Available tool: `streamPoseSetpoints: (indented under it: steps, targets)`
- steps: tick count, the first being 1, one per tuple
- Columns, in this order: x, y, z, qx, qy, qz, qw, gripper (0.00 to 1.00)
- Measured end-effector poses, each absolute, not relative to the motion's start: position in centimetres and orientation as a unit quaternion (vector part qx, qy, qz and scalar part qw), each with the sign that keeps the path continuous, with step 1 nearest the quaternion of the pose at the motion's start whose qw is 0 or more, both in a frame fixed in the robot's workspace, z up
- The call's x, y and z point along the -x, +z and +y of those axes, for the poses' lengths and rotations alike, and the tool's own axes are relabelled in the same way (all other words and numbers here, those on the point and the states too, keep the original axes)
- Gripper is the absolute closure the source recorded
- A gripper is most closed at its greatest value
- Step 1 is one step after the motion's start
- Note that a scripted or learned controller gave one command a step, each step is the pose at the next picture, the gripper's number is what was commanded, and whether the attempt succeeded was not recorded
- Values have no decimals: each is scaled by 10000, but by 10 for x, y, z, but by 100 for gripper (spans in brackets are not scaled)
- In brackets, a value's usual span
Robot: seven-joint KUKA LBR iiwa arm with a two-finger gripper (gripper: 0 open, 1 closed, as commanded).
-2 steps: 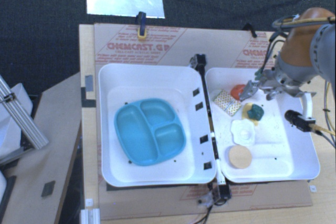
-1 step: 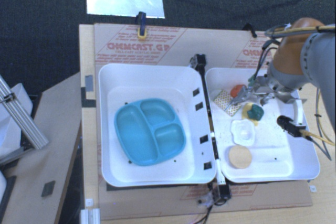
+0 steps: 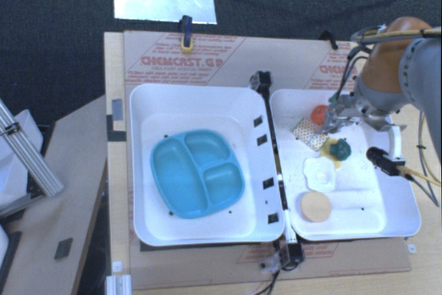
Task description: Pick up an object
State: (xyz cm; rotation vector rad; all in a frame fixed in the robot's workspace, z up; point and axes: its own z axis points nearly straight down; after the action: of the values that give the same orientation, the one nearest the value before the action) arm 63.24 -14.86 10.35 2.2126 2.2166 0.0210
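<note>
Bins sat side by side on the bench: the left bin [image 3: 145,114] held a blue divided plate [image 3: 197,173], the right bin [image 3: 397,207] several small things. The gripper [image 3: 334,118] hung low near the right bin's far side, just beside an orange ball [image 3: 318,113] and a patterned packet [image 3: 310,134]. Whether it was closed could not be told. Nearby lay a green-and-yellow toy [image 3: 338,149], a fried egg [image 3: 320,174] and a tan disc [image 3: 315,206].
</note>
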Motion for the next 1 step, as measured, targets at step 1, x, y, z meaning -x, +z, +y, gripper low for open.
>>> streamPoseSetpoints:
  steps: [1]
  targets:
    - [-637, 148, -150, -7057, 11, 7085, 18, 100]
